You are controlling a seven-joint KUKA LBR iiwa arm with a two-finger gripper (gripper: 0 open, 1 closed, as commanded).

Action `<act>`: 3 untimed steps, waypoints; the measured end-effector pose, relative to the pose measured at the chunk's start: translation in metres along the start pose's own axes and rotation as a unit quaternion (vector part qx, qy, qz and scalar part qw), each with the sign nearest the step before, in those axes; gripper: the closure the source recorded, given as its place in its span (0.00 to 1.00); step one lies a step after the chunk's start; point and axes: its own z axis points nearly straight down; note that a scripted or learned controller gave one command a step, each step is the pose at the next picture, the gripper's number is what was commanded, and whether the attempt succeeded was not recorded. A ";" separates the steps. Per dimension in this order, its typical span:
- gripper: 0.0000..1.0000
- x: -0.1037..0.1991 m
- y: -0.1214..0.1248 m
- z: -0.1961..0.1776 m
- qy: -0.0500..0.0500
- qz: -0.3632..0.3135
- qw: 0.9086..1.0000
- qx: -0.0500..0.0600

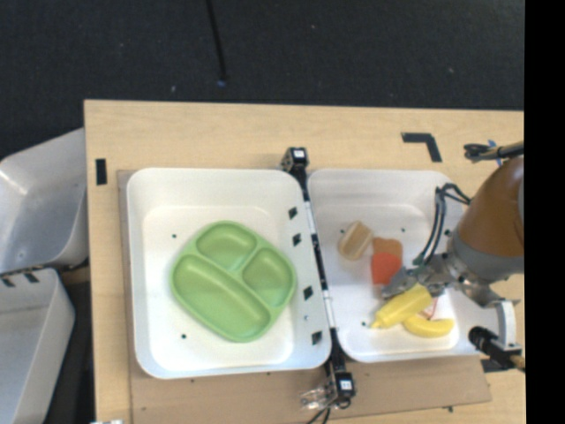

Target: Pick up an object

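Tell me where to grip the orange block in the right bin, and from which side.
Grip the orange block across its two long vertical sides, coming straight down from above. Its left side faces bare bin floor; the tan piece sits close at its upper left and the gripper and yellow pieces crowd its lower end, so stay near the middle.

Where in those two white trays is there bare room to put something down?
Left bin: bare floor rings the green divided plate, widest along the far wall and near edge. Right bin: free along the far wall, behind the tan block and orange block. Its near right corner is crowded: yellow bottle, banana and the hand.
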 end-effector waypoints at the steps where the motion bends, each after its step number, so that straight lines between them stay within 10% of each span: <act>1: 1.00 0.000 0.003 -0.012 0.000 0.003 1.000 -0.004; 3: 1.00 0.009 0.016 -0.131 0.001 -0.006 1.000 0.000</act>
